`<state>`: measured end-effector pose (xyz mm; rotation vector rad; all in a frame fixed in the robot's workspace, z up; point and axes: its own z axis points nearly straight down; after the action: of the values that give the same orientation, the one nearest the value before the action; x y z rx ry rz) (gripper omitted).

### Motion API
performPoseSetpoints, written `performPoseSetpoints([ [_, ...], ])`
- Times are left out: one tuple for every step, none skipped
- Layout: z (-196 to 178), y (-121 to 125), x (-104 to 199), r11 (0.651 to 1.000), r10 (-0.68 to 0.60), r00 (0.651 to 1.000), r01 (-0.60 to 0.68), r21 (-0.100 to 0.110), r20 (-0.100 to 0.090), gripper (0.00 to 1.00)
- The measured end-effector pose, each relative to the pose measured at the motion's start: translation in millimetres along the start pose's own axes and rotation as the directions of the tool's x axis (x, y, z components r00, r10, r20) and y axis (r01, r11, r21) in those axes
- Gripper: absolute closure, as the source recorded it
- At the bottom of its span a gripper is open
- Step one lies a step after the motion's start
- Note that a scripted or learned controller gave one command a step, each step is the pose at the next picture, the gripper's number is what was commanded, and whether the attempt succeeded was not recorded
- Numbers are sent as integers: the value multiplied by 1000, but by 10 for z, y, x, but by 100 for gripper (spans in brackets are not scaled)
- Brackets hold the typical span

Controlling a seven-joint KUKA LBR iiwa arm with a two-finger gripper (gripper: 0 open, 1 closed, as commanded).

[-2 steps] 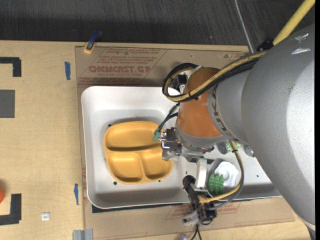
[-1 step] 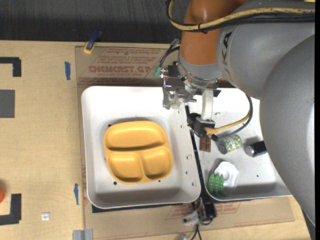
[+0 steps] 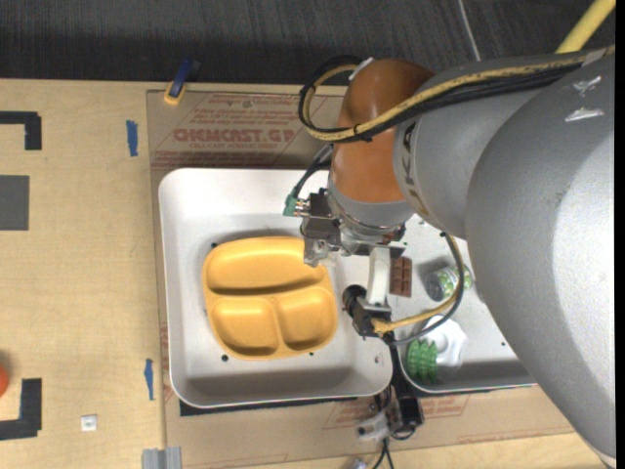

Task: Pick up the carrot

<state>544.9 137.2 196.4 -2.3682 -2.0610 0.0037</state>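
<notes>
Two white bins sit side by side on the desk [image 3: 78, 262], and the arm [image 3: 508, 164] comes in from the right, its orange band [image 3: 376, 135] right over the seam between them. In the left bin [image 3: 181, 262] there is one thing to count: a yellow tray [image 3: 264, 296] with three compartments, one long one across the top and two smaller ones below. The right bin [image 3: 488, 374] is mostly under the arm; along its near edge I count one green-and-white item [image 3: 430, 352], one small green-patterned object [image 3: 441, 281] and one brown bar [image 3: 400, 274], upright just beside the wrist.

Now the hand [image 3: 327, 237]: it hangs at the tray's upper right corner, metal parts touching or just above the rim, hard to say which. Whether it is released or clenched I cannot tell, the wrist hides that. One black-and-yellow cable [image 3: 391, 325] loops down from it over the divide.

The carrot? Nothing here reads clearly as one. There is a single orange blob [image 3: 3, 381] at the far left edge of the desk, well apart from both bins, cut off by the frame, so I cannot tell what it is.
</notes>
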Motion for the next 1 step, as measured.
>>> performPoseSetpoints([
  [198, -8, -25, 826, 564, 826, -564, -1, 0, 100],
])
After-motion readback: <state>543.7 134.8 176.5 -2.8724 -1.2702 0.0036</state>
